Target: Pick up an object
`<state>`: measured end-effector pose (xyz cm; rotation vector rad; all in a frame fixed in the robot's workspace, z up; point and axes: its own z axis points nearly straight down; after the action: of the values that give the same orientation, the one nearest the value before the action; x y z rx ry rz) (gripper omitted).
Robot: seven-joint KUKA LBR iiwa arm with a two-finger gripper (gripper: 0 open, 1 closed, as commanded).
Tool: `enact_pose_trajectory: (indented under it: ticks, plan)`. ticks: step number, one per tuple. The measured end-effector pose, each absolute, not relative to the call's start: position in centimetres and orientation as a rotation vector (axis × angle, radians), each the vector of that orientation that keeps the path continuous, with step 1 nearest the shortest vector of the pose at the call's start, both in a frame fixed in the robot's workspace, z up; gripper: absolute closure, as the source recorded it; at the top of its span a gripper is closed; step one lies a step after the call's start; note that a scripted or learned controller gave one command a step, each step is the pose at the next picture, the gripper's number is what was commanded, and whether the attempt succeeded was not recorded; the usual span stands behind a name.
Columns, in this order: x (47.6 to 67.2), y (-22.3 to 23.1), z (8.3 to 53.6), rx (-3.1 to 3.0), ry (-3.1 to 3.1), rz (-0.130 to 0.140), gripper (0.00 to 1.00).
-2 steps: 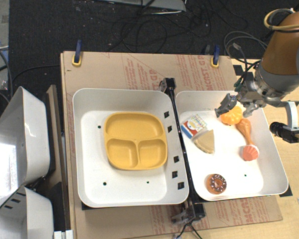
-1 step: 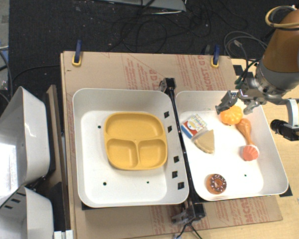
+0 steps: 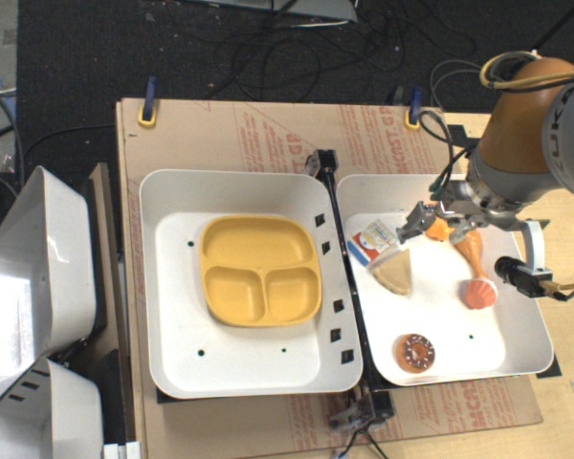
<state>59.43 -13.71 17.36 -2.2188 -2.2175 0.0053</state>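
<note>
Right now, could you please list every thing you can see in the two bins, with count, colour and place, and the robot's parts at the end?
white bins: 2, white, side by side on the bench
divided plate: 1, yellow, three compartments, in the left bin
carton: 1, white with red and blue, upper left of the right bin
wedge: 1, tan, just below the carton
ice cream cone: 1, orange cone with pink scoop, right side of the right bin
doughnut: 1, brown with a pink edge, near the front of the right bin
arm: 1, grey and orange, reaching in from the right
claw: 1, dark, over the right bin's upper part
</note>
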Motion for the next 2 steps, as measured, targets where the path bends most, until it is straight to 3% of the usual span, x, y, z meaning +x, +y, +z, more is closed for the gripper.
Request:
enact_pose_trajectory:
  ticks: [2]
  plan:
    - [59.2, -13.6, 9.0, -2.221, -2.218, 0.004, 0.00]
